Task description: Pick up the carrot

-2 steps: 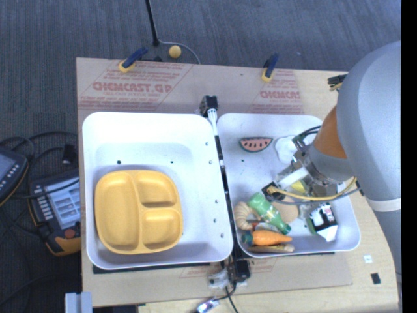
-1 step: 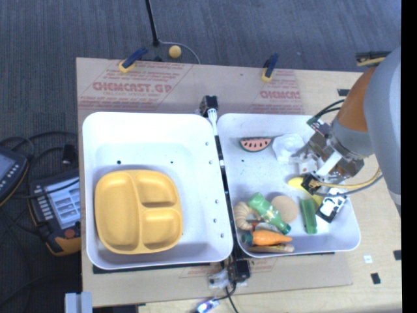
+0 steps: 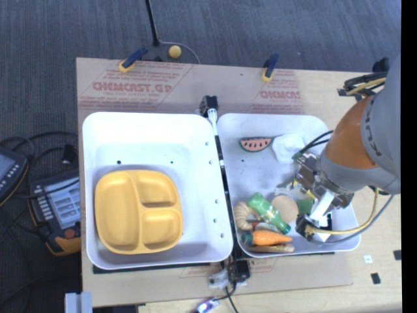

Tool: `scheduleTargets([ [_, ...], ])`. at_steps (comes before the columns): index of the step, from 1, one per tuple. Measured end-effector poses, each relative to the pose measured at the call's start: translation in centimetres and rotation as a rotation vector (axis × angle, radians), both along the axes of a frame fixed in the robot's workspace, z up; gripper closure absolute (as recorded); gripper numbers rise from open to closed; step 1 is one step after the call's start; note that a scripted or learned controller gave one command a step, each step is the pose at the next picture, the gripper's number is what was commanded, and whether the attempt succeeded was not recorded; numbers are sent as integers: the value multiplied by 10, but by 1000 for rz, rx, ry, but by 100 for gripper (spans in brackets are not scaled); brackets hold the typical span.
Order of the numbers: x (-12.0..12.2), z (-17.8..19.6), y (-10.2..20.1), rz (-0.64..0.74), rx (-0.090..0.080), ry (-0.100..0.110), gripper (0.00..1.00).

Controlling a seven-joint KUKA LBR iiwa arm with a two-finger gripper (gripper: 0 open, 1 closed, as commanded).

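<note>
Orange carrot (image 3: 270,238): one. I see it lying on its side along the near wall of the right bin, green top toward the left bin.
White bins: two, side by side on the desk (image 3: 130,87); I count one left bin (image 3: 150,126) and one right bin (image 3: 260,175).
Yellow tray (image 3: 138,208): one, with three compartments, lying in the near half of the left bin.
Green bottle (image 3: 267,212): one, lying at a slant just beyond the carrot; I cannot tell whether they touch.
Beige egg-shaped thing (image 3: 284,206): one, just right of the bottle.
Tan braided thing (image 3: 244,214): one, left of the bottle, near the wall beside the left bin.
Watermelon slice (image 3: 255,144): one, in the far part of the right bin, well apart from the carrot.
White crumpled thing (image 3: 287,147): one, just right of the slice.
Clamps: two on the desk's far edge, one (image 3: 133,59) at the left and one (image 3: 268,67) near the middle.
Arm (image 3: 345,142): one, reaching in from the right over the right bin.
Pincer (image 3: 303,178): one, hanging over the right half of the right bin, near the egg-shaped thing and apart from the carrot. I cannot tell whether it is spread or pressed together.
</note>
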State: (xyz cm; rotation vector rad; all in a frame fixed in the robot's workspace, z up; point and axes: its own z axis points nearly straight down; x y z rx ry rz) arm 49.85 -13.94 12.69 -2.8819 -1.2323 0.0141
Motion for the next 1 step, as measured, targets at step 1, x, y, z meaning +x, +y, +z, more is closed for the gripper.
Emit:
scheduleTargets([
  [1, -12, -35, 0, 301, -4, -17, 0],
])
